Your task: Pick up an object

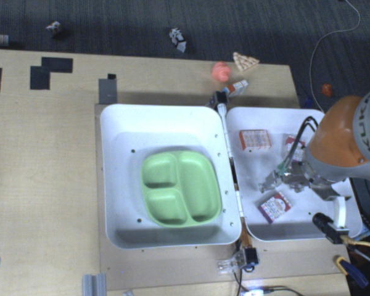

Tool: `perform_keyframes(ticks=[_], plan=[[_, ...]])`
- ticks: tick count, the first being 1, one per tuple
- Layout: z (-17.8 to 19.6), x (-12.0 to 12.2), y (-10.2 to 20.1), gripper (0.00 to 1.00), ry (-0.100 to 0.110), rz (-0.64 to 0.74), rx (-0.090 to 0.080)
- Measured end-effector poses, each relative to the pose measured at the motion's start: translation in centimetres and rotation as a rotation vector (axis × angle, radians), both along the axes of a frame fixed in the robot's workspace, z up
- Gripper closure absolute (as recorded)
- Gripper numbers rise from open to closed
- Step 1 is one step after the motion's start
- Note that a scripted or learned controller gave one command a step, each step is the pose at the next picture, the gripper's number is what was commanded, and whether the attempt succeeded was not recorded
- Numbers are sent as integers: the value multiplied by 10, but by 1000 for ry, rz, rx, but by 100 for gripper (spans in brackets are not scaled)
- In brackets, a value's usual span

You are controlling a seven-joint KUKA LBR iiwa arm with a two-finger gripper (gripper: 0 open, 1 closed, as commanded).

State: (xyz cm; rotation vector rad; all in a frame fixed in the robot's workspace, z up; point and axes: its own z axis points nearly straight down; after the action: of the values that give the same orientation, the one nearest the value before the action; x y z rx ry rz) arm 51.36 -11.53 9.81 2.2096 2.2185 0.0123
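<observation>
Two white bins sit side by side. The right bin (253, 227) holds a red-and-white packet (254, 140) near its far wall and a darker red packet (275, 206) near its front. A third red-and-white item (291, 144) peeks out beside the arm. My gripper (276, 180) hangs low in the right bin, just above and behind the darker red packet, between the two packets. I see nothing held in it. The grey arm with its orange band (336, 142) covers the bin's right side.
The left bin (111, 165) holds a green divided tray (180, 187). Beyond the bins, on the bench's far edge, lie a pink ball (221, 71), a tan triangular piece (245, 61) and a small tube (235, 88).
</observation>
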Motion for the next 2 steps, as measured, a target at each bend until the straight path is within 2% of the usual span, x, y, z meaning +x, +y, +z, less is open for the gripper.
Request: perform_keyframes(ticks=[1, 2], plan=[[-11, -23, 30, 0, -2, -3, -4], [1, -21, 31, 100, -7, -1, -3]])
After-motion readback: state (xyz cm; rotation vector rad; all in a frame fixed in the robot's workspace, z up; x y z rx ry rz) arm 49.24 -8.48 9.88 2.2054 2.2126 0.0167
